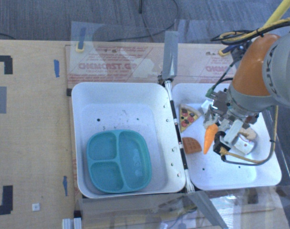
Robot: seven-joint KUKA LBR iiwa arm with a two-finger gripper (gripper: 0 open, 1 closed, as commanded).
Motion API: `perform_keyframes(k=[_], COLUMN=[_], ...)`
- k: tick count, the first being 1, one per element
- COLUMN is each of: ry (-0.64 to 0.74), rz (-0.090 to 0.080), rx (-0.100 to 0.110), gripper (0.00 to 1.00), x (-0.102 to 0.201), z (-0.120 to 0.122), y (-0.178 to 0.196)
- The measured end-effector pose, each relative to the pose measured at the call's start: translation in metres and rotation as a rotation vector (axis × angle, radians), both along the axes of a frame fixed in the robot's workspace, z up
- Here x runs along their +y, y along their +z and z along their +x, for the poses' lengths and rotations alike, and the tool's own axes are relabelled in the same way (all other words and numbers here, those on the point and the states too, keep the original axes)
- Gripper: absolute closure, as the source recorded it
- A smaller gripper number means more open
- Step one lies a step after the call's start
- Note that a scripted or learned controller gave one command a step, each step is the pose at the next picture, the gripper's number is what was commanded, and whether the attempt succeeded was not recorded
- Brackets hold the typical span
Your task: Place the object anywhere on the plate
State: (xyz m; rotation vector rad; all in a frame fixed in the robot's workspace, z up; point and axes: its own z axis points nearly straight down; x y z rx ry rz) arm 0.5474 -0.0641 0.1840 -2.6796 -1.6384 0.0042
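gripper point(214, 122) by carrot point(209, 138), right bin point(240, 175); plate point(135, 159) near left bin point(116, 99) front

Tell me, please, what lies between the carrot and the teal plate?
In the camera view: a brown wedge, then the bins' adjoining walls, before the teal plate.

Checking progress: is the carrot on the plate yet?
No, the carrot is in the right bin; the plate sits in the left bin.

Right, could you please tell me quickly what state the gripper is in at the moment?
The gripper: cannot be told whether open or closed; it is over the right bin, close beside the carrot.
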Motion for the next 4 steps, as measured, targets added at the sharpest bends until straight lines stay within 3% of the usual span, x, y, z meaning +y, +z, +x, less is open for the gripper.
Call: perform_keyframes(k=[1,2,3,4], ry=[0.675,0.698,0.684,0.683], rz=[0.002,0.002,0.002,0.002], rx=[-0.008,-0.003,0.000,-0.001], gripper=[1.00,1.00,1.00,0.00], x=[0.084,0.159,0.257,0.256], z=[0.000,-0.008,-0.019,-0.019], y=[0.003,0.000,-0.043,-0.042])
